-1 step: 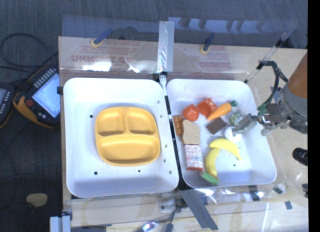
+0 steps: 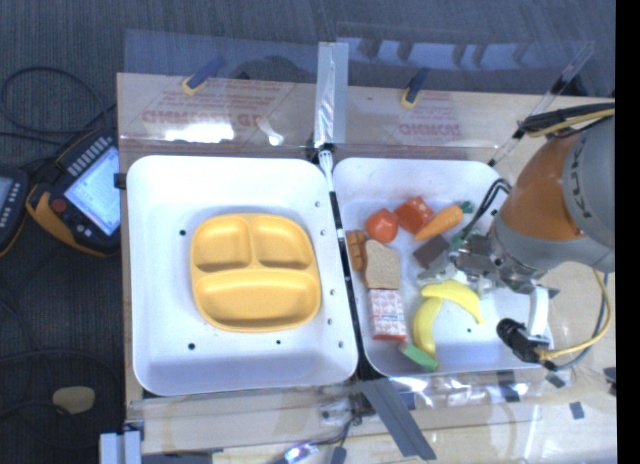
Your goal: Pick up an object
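So the gripper (image 2: 462, 255) is low over the right bin (image 2: 480, 174), near its right edge and just above the banana (image 2: 445, 310), right next to a dark brown block (image 2: 432, 250), and honestly I can't tell if the claw is released or clenched. The carrot (image 2: 440, 221), tomato (image 2: 381, 225), bread slice (image 2: 382, 265) and red carton (image 2: 388, 314) lie toward the bin's left side, carton label too blurry to read. The left bin (image 2: 150, 282) has a yellow divided plate (image 2: 256, 270) in its middle, and the red print on the cardboard (image 2: 190, 112) past the back edge isn't legible either.

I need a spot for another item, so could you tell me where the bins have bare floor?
The left bin has a bare margin all around the yellow divided tray. The right bin is crowded: tomato, carrot, banana, bread slice. Its far strip is free.
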Robot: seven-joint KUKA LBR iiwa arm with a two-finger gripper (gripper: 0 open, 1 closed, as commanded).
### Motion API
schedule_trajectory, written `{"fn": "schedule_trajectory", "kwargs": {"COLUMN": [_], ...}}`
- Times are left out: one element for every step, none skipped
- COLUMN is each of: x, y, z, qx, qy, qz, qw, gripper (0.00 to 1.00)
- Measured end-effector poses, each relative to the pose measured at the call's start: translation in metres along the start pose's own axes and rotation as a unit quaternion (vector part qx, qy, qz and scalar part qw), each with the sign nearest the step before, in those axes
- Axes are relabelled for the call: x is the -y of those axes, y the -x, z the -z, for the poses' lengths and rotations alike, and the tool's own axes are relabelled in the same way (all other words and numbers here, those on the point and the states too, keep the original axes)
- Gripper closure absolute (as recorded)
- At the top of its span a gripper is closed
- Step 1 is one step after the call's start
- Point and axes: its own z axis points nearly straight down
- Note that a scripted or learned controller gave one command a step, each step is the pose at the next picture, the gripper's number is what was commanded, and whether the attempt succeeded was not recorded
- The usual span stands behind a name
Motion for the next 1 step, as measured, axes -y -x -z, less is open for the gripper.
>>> {"fn": "schedule_trajectory", "kwargs": {"x": [0.0006], "y": [-0.001], "z": [0.0077], "qx": [-0.001], "qy": [-0.002], "qz": [0.0], "qw": [1.0], "gripper": [1.0]}}
